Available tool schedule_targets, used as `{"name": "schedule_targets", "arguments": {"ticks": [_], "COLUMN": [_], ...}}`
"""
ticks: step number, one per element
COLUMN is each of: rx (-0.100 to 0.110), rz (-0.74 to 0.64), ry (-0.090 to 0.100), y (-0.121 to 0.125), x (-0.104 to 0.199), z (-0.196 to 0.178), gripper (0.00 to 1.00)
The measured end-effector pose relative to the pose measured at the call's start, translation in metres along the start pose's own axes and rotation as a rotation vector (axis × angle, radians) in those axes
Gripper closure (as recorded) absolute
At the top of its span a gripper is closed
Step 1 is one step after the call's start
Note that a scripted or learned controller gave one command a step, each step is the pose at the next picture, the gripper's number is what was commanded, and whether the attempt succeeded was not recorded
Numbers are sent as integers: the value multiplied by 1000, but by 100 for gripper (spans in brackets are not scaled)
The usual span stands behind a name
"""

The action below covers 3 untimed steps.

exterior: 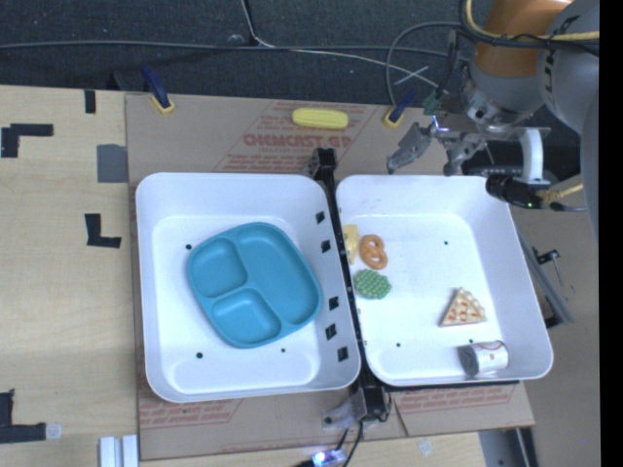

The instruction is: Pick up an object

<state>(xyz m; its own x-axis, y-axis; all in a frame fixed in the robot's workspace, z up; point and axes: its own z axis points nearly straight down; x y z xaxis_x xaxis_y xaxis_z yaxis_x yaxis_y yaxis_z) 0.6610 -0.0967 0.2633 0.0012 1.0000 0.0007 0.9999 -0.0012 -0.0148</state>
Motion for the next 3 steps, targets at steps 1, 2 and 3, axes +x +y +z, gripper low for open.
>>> {"name": "schedule_targets", "arguments": {"ticks": [1, 2, 3], "rx": [-13, -10, -9], "rz": [-3, -2, -2], "ry": [-1, -2, -3], "y": [2, 0, 7], "x": [0, -2, -6], "z": [-9, 35, 95], "gripper": [0, 0, 0]}}
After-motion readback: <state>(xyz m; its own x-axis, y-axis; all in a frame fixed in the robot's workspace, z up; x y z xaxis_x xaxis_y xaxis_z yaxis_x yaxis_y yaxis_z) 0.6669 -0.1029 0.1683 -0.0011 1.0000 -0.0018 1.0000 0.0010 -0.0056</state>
